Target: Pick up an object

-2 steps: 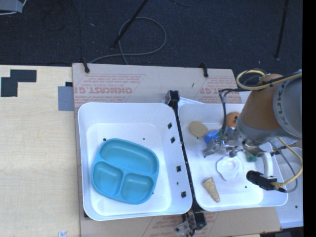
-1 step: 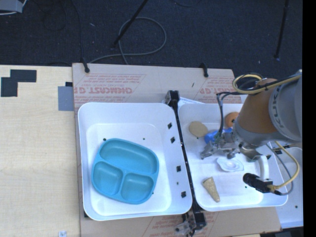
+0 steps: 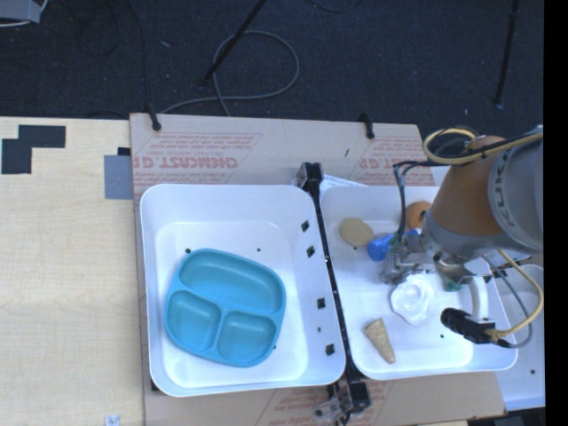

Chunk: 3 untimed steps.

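A pale wooden counter (image 3: 62,282) carries a printed cardboard sheet (image 3: 266,145), and on it two shallow white plastic bins sit side by side, touching along a black clipped seam at the centre of the frame. The left bin (image 3: 222,198) holds a smooth blue plate (image 3: 226,304) with three compartments, lying flat and slightly askew. The grey arm (image 3: 479,198) with its orange band enters from the right edge over the right bin (image 3: 426,366), which holds five small things. Its gripper (image 3: 401,263) is low in the middle of that bin; whether it is spread or closed cannot be told. A crumpled white lump (image 3: 413,298) lies just below the gripper, and a small glossy blue piece (image 3: 379,248) lies just to its left. Further left is a flat, rounded tan lump (image 3: 356,232). A ribbed tan cone (image 3: 381,339) lies near the lower rim. An orange ball (image 3: 417,211) shows partly from behind the arm.
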Motion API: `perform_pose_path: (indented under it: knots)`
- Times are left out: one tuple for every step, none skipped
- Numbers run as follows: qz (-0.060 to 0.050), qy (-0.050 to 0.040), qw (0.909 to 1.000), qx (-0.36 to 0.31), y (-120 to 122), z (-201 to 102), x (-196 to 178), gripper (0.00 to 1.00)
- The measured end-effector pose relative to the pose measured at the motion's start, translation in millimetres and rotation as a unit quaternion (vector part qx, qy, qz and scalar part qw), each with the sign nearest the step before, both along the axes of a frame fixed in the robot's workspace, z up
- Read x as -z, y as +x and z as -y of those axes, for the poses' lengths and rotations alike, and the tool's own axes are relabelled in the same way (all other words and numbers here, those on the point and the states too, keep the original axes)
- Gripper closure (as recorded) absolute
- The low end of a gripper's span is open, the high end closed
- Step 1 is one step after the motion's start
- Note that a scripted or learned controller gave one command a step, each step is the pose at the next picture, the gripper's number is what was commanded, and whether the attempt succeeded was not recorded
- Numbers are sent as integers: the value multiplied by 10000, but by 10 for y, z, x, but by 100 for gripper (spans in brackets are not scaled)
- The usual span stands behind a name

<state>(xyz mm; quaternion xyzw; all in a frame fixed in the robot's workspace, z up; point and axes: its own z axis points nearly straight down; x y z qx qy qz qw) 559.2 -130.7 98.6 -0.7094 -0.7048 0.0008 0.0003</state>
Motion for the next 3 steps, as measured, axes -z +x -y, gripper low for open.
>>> perform_pose_path:
  knots:
    - [20, 2, 10000, -21, -31, -1, -620, 100]
    - [26, -3, 10000, -20, -71, 78, -1215, 100]
    - [23, -1, 10000, -36, -62, 90, -1695, 100]
